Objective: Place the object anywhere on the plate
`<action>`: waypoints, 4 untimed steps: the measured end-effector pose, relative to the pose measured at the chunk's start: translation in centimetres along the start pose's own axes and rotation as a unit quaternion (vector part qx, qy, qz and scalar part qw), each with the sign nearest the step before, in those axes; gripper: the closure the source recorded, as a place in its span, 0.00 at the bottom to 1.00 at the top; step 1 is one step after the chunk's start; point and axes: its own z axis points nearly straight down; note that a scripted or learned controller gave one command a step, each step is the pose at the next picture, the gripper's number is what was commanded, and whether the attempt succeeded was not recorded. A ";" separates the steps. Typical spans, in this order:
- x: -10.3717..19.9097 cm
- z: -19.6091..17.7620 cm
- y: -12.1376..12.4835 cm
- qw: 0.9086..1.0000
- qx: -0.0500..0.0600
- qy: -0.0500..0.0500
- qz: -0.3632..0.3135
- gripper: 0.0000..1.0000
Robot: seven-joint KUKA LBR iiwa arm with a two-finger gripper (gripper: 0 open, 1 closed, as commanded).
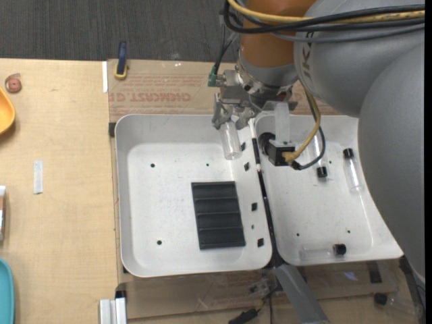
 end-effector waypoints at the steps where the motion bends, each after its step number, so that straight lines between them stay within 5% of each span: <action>1: 5.0 -3.9 1.4 0.988 -0.001 0.000 -0.151 1.00; 2: 7.8 1.1 4.2 0.991 0.000 0.000 -0.135 1.00; 3: 9.1 3.0 -0.7 0.986 0.000 0.000 -0.167 1.00; 4: 5.3 3.7 -3.9 0.981 0.000 0.000 -0.193 1.00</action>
